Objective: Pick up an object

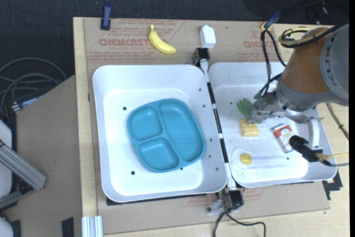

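in the right bin [266,172] (beside jaws [256,115]): yellow block [250,129].

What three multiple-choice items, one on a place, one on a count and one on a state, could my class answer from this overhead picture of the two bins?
1. Where does the banana lie?
A. In the left bin
B. On the cardboard behind the left bin
C. On the blue tray

2. How many compartments has the blue tray?
A. Two
B. Three
C. Five

3. How does the blue tray stand in the left bin?
A. Flat, open side up
B. Upside down
C. Leaning on the bin wall

Answers:
1. B, since the banana rests on the printed cardboard beyond the bin's far rim.
2. B, since two hollows sit at one end and a longer one runs along the side.
3. A, since its hollows face the camera and its whole rim lies on the bin floor.
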Motion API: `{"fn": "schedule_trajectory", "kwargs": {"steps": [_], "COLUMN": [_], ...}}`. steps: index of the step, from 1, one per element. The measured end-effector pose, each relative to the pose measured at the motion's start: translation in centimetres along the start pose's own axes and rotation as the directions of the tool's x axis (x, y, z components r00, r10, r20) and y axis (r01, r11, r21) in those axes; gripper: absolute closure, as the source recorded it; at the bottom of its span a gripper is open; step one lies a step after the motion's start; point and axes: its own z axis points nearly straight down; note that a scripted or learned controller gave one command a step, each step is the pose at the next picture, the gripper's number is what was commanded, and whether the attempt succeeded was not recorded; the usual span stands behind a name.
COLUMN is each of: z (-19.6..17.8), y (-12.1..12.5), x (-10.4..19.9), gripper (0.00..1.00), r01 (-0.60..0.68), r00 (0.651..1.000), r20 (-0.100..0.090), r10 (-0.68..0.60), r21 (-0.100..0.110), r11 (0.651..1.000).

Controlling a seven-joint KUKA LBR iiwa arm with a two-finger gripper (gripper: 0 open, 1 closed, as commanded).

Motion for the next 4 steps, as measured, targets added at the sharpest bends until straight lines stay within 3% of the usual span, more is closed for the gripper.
{"fn": "schedule_trajectory", "kwargs": {"steps": [1, 2, 3, 4], "z": [0.0, 1.3, 0.3, -9.6], "y": [0.0, -2.0, -1.9, 0.5], "x": [0.0, 2.9, 2.8, 9.6], "gripper": [0.00, 0.00, 1.00, 1.00], "r01": [0.000, 0.002, 0.000, 0.002], "r00": [1.000, 1.000, 1.000, 1.000], "r20": [0.000, -0.001, 0.000, 0.000], "r10": [0.000, -0.002, 0.000, -0.002], "r21": [0.001, 0.009, 0.007, 0.005], "r11": [1.000, 1.000, 1.000, 1.000]}}
